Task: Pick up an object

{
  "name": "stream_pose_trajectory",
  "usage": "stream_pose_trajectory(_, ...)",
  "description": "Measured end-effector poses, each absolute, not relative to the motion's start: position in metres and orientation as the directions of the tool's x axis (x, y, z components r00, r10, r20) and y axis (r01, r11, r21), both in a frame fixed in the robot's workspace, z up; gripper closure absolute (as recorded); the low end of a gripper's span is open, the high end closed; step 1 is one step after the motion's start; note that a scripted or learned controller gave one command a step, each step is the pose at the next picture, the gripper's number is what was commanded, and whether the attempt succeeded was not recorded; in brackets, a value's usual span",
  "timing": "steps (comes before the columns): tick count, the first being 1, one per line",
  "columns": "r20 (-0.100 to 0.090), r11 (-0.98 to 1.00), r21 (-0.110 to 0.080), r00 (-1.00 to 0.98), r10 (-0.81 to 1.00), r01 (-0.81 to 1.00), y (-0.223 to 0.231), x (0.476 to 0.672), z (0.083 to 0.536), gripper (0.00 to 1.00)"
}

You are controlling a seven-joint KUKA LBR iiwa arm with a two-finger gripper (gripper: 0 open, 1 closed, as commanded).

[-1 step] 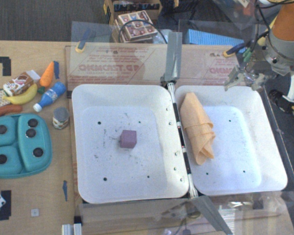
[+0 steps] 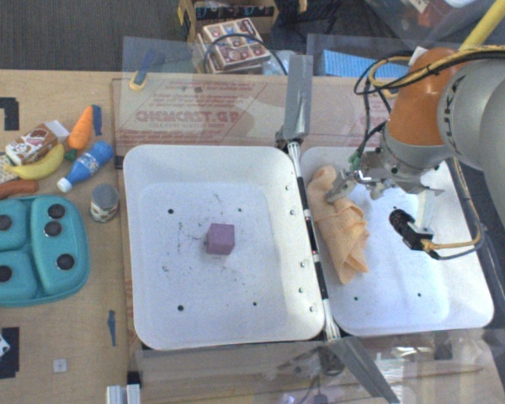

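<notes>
A crumpled tan cloth (image 2: 343, 225) lies along the left side of the right bin (image 2: 454, 301). A small purple cube (image 2: 220, 239) sits near the middle of the left bin (image 2: 151, 183). My gripper (image 2: 358, 187) hangs low over the upper part of the right bin, just right of the cloth's top end. Its fingers stand open; the left fingertip (image 2: 337, 191) is at the cloth's upper edge, and nothing shows between the fingers. The grey arm with its orange band (image 2: 421, 112) reaches in from the upper right.
A black cable connector (image 2: 406, 227) dangles over the right bin below the wrist. A metal divider (image 2: 307, 225) separates the bins. Toy food, a bottle, a can and a teal tray (image 2: 29, 247) lie on the bench left of the bins.
</notes>
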State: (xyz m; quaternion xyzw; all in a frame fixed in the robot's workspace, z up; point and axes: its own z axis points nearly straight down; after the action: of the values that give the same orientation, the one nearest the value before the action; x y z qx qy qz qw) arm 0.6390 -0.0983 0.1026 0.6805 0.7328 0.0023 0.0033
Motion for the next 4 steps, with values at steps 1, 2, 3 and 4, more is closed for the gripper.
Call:
stream_pose_trajectory(1, -0.006, 0.175, 0.028, -0.175, 0.985, 0.984, -0.102, 0.601, 0.097, 0.00)
stream_pose_trajectory(2, -0.010, 0.268, 0.028, -0.268, 0.963, 0.963, -0.102, 0.549, 0.097, 0.00)
stream_pose_trajectory(3, -0.012, 0.323, 0.027, -0.323, 0.946, 0.946, -0.119, 0.496, 0.096, 0.00)
stream_pose_trajectory(4, -0.005, 0.189, 0.027, -0.189, 0.982, 0.982, -0.121, 0.489, 0.095, 0.00)
